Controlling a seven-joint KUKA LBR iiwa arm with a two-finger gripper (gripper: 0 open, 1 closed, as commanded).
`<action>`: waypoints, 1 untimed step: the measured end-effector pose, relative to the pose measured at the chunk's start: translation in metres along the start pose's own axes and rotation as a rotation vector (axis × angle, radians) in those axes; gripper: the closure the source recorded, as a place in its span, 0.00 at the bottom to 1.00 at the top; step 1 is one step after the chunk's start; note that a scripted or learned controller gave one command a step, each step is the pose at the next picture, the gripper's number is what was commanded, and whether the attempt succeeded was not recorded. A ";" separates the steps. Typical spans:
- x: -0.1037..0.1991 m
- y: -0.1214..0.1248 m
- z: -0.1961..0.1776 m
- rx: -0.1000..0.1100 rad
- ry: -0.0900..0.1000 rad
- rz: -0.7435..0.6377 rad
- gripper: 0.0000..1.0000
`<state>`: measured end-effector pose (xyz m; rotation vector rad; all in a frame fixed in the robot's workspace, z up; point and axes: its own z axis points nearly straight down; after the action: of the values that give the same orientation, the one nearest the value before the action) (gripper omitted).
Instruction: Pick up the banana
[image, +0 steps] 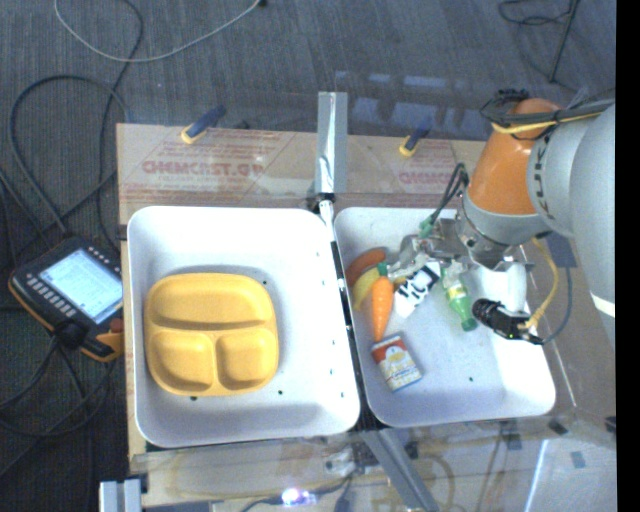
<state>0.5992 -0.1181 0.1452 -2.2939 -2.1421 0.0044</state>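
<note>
The banana (360, 291) shows as a yellow sliver at the left wall of the right bin (480, 390), mostly covered by an orange carrot (381, 303) lying over it. A red-orange fruit (364, 265) sits just behind it. My gripper (415, 258) reaches in from the right and hovers low over the pile, a little right of and behind the banana, close above a white-and-black item (417, 284). Nothing can be seen held in it.
A green bottle (458, 302) lies under the wrist. A red-and-white box (397, 362) sits at the front of the right bin. The left bin (180, 225) holds a yellow compartment tray (212, 332). A pendant (70, 290) lies off the bench at left.
</note>
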 end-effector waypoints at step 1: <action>0.014 -0.037 0.055 -0.016 -0.002 -0.022 0.00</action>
<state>0.5629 -0.1014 0.0903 -2.2791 -2.1768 -0.0095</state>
